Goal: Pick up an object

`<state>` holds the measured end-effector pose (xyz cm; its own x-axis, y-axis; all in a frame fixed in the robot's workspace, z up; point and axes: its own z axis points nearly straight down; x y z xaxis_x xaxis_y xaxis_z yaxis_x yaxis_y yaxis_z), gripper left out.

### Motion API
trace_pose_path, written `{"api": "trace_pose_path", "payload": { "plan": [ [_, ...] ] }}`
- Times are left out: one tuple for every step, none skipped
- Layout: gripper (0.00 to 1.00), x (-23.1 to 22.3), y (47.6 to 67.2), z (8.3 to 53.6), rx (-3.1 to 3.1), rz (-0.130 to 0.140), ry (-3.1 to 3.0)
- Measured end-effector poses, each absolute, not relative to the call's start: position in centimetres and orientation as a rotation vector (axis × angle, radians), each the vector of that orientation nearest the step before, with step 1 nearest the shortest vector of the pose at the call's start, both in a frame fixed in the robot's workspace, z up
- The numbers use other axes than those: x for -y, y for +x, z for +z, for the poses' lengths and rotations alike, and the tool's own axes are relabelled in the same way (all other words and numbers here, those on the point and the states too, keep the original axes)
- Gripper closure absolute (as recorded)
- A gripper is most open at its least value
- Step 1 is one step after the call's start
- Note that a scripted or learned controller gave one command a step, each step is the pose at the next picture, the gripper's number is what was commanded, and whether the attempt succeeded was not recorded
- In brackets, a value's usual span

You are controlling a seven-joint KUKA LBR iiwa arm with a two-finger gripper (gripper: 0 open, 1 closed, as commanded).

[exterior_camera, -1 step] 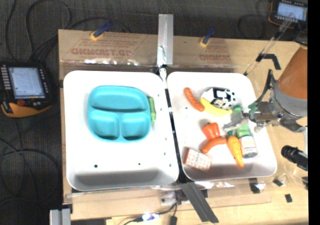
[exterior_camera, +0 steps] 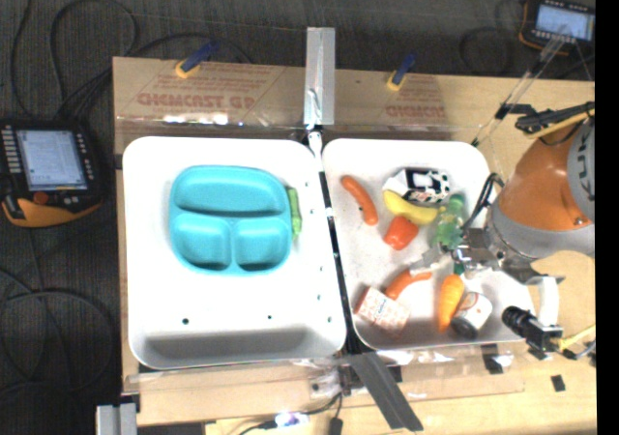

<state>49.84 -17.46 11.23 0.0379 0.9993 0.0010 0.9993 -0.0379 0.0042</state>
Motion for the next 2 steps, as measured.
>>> {"api": "trace_pose_path", "payload": {
  "plan": [
    [0.00, 19.2, 50.0, 9.7, -2.248, 0.028, 2.169],
    [1.00, 19.2, 50.4, 11.1, -2.241, 0.038, 2.163]
  ]
}}
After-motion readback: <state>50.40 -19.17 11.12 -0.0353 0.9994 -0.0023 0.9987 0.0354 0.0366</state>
